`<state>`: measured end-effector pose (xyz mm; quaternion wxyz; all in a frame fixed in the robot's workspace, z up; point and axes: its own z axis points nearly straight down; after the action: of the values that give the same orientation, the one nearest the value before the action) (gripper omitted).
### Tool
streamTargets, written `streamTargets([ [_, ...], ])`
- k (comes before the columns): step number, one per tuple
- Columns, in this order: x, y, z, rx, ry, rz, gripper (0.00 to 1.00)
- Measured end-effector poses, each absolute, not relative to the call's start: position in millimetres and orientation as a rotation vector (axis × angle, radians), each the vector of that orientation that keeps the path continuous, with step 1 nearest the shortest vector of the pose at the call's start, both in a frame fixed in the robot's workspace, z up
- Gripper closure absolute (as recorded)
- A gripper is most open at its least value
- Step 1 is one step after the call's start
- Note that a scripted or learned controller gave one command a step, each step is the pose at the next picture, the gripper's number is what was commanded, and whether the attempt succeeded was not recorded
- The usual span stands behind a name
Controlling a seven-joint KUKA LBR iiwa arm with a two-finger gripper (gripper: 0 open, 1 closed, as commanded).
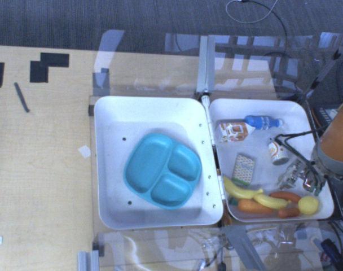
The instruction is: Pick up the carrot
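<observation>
Orange carrot (pixel 256 207) sits at the right bin's (pixel 290 107) near edge, partly under bananas (pixel 251 194). Hand (pixel 298 176) hovers just behind, too blurry to tell its grip. Left bin (pixel 112 151) holds a blue plate (pixel 163 169).

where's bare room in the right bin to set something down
Bare floor lies mid-bin, between the carton and the banana, left of the tool. The front edge is crowded: carrot, banana, lemon.

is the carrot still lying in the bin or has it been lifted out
In the bin. The carrot lies flat at the near edge of the right bin, beside a banana; the hand hovers nearby.
</observation>
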<state>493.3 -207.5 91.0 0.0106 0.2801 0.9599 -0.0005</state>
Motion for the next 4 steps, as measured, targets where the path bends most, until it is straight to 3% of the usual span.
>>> streamTargets([
  [1,489.5,-121,193,0.698,3.053,0.002,1.00],
  [2,489.3,-121,193,0.699,3.053,0.002,0.00],
  [3,507.8,-94,94,-0.106,3.113,-0.010,0.00],
  [4,512.7,-93,108,-0.099,3.100,-0.009,1.00],
])
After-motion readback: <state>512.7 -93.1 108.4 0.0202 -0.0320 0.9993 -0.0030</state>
